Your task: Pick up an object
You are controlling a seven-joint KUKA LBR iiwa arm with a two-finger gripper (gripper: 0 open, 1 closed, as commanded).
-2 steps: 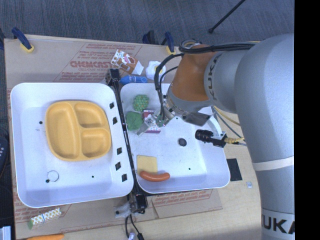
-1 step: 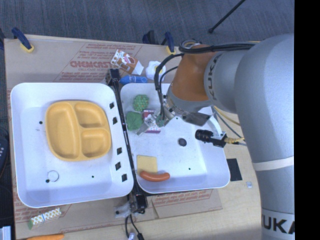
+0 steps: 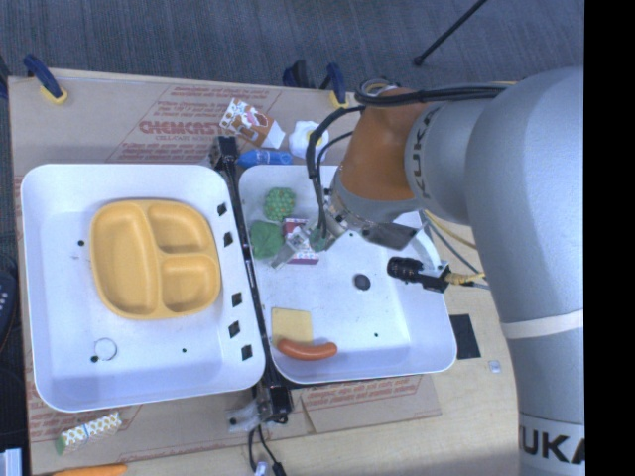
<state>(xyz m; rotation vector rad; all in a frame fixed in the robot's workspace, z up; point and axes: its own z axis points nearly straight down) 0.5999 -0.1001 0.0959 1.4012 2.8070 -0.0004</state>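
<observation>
Looming closest to the lens, the arm (image 3: 496, 167) hides most of its own wrist, and the claw (image 3: 316, 238) pokes out beneath it, low over the right bin (image 3: 392, 340). Whether it is open or closed I cannot tell.

Touching or just under the claw tip lies a small red-and-white packet (image 3: 301, 238), the likeliest target. It looks flat, thin and slightly crumpled. Just beyond it sit two green, knobbly pieces (image 3: 273, 221), one beside the other, crowding the packet. Further off, toward the bin's near edge, lie a yellow slice (image 3: 292, 323) and a sausage (image 3: 307, 349). Well apart, in the left bin (image 3: 55, 360), rests a yellow tray (image 3: 154, 258).

Risk, as I judge it: a flat packet offers little to pinch, so the claw may close on nothing, or nudge the green pieces and push the packet aside against the divider.
</observation>
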